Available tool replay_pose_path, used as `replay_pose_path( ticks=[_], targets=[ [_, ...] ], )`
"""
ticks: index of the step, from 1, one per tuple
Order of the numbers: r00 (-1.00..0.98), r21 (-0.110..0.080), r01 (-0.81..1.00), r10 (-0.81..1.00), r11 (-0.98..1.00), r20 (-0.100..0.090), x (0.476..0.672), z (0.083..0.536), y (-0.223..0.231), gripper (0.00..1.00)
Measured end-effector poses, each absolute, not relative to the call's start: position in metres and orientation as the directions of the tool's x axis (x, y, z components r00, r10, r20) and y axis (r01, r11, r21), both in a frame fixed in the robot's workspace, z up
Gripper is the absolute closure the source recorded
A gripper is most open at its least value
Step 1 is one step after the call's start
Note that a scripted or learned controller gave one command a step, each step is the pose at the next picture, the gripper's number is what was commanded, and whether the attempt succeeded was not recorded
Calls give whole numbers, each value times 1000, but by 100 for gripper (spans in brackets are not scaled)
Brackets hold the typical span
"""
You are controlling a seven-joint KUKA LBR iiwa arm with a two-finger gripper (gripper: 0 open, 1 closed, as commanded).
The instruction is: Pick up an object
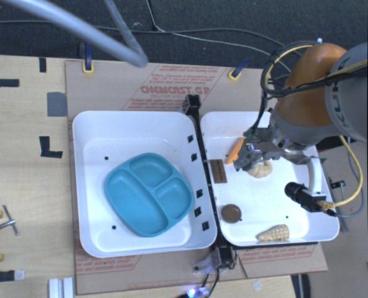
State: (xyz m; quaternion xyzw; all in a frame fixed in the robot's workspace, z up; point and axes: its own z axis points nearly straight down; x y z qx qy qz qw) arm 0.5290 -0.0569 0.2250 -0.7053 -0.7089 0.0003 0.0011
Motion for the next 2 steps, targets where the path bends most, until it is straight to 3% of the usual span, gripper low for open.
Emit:
replay_pose_path(
  ticks=[1, 2],
  targets=[
    [-6, -3, 1000, 1000, 6, 1, 518, 219, -3, 100],
    [-7, -3, 1000, 1000, 7, 1, 523, 211, 55, 100]
  ],
)
